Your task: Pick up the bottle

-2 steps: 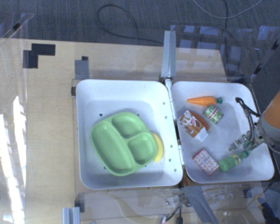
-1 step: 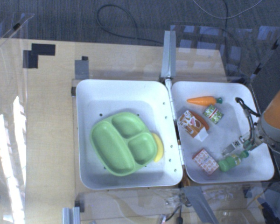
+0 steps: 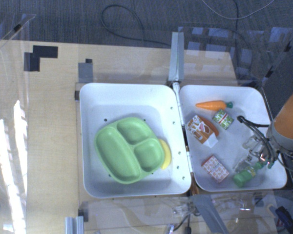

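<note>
Two shallow white bins sit side by side on the pale wooden surface. The left bin holds one green divided plate with three compartments, and one yellow thing peeks out from under the plate's right edge. The right bin holds five loose things: one orange carrot with a green tip near the far wall, one small green-and-white can just below it, one brown-and-white carton lying near the bin's left wall, one small red-patterned box toward the near side, and one green bottle lying tilted near the bin's near right corner. The one arm reaches in from the right, its orange band at the frame's edge, with the jaws lowered over the right part of the right bin. Whether the jaws are apart or together cannot be told in the metal clutter there. The bottle lies just beside and below the jaws, toward the near wall; contact between them cannot be made out.
</note>
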You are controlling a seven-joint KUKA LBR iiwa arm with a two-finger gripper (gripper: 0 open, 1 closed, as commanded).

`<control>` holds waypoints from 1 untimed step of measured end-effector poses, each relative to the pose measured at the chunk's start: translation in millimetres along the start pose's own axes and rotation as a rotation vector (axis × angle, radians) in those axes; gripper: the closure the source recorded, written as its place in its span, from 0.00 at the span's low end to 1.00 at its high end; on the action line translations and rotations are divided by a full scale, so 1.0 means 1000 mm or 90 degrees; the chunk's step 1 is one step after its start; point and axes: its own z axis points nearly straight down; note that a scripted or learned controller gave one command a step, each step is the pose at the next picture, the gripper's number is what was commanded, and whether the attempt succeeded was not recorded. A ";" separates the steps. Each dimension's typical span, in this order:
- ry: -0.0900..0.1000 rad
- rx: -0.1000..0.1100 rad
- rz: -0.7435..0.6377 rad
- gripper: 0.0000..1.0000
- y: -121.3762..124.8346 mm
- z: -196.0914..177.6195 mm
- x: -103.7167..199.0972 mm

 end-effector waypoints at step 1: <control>-0.002 -0.002 0.002 1.00 0.002 -0.009 -0.002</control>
